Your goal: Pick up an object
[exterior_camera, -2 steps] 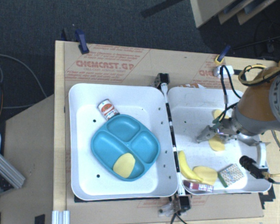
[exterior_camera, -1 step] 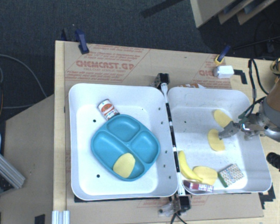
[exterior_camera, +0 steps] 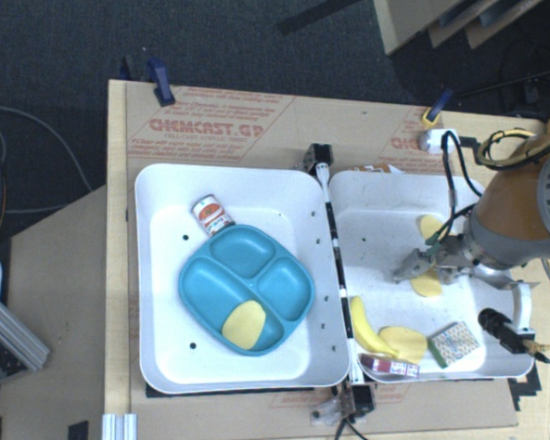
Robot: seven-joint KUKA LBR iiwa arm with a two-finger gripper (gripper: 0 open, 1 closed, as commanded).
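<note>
The gripper (exterior_camera: 427,267) is low in the right bin (exterior_camera: 379,198), its metal parts pointing left, with a small yellow piece (exterior_camera: 427,286) touching or just on its near side; from this slant I cannot tell which, nor whether the gripper is spread or clenched. A second yellow piece (exterior_camera: 430,226) lies just beyond it, partly hidden by a cable. The banana (exterior_camera: 365,327) lies nearer and leftward, its long axis running near-to-far.

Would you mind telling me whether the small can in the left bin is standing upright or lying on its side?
On its side. The small can shows its long labelled side to the camera as it lies on the left bin floor, beside the blue plate.
</note>
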